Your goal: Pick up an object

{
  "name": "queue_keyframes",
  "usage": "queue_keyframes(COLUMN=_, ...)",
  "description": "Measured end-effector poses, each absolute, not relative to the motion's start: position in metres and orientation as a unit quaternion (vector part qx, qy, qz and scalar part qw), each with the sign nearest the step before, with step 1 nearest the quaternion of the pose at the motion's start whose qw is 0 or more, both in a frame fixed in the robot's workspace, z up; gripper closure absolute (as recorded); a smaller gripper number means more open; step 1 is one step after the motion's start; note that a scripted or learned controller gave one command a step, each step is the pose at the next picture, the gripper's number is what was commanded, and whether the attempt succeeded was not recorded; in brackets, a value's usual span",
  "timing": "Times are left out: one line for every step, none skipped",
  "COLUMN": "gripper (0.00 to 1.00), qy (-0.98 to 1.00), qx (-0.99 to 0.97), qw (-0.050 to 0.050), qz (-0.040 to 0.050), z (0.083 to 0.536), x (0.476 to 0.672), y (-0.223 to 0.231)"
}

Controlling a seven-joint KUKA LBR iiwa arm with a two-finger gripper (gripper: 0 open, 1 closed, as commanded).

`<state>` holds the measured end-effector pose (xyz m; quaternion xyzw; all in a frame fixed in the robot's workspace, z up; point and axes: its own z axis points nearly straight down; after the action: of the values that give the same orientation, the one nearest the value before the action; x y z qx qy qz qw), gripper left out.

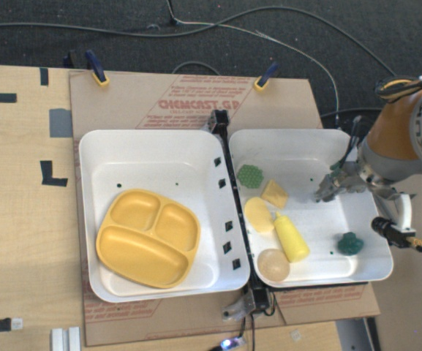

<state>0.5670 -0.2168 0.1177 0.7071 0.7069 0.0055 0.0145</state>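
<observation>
The right bin (306, 141) holds several small items: a green ridged round piece (250, 175), a pale yellow wedge (274, 194), a yellow disc (258, 215), a yellow bottle (290, 238), a tan ball (273, 265) and a dark green lump (350, 243). My gripper (328, 190) hangs low over the right part of this bin, right of the wedge and above-left of the green lump. Nothing shows between its fingers.
The left bin (93, 148) carries a yellow divided plate (148, 236). A black divider (229, 189) runs between the bins. Two clamps (97, 70) (265, 75) pin the cardboard sheet at the back. Cables cross the dark floor behind.
</observation>
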Motion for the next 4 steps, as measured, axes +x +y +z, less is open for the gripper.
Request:
queue_keyframes(gripper=1.00, qy=0.708, qx=0.707, qw=0.002, qz=0.0008, z=0.181, x=0.570, y=-0.218)
queue_keyframes(gripper=1.00, qy=0.708, qx=0.706, qw=0.002, qz=0.0007, z=0.228, x=0.572, y=-0.217)
queue_keyframes(gripper=1.00, qy=0.708, qx=0.707, qw=0.002, qz=0.0006, z=0.272, x=0.567, y=-0.219)
queue_keyframes(gripper=1.00, qy=0.708, qx=0.707, qw=0.001, qz=0.0004, z=0.298, x=0.568, y=-0.219)
